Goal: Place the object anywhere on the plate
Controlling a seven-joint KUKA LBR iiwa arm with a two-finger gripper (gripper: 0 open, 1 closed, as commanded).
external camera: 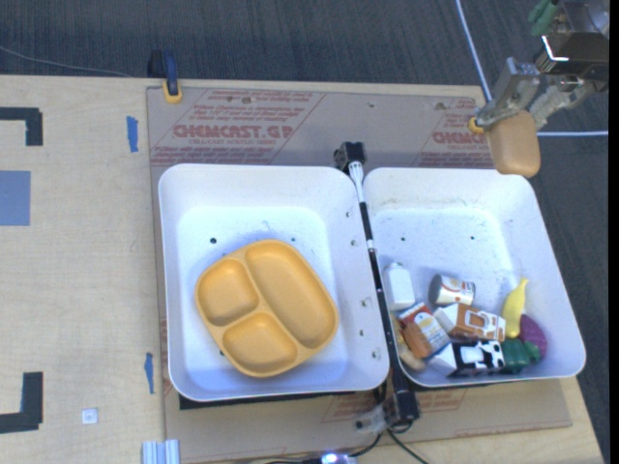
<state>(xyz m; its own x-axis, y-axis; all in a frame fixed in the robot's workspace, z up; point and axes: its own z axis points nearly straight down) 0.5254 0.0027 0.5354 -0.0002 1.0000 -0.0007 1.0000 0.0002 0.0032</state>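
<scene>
Gripper point(505, 114) up high at the far right corner of the right bin point(551, 222), closed on a tan bread-like object point(514, 146) that hangs just under it, object clearly off the bin floor. Plate point(266, 305), yellow with three compartments, sits in the left bin point(184, 259), well to the gripper's left and nearer the camera. Step in hand looks like carry-over: object lifted, not yet above the plate. To do it well, keep height while crossing the divider between the bins, centre over the big compartment, lower before letting go so the object doesn't bounce out; grip looks to be at the object's top end, so swing is a risk. Leftover toy food pile point(464, 332) lies below the gripper toward the camera. Cardboard point(242, 124) under the bins on the desk reads "CHEMCAST GP" in red, partly repeated beside the gripper
</scene>
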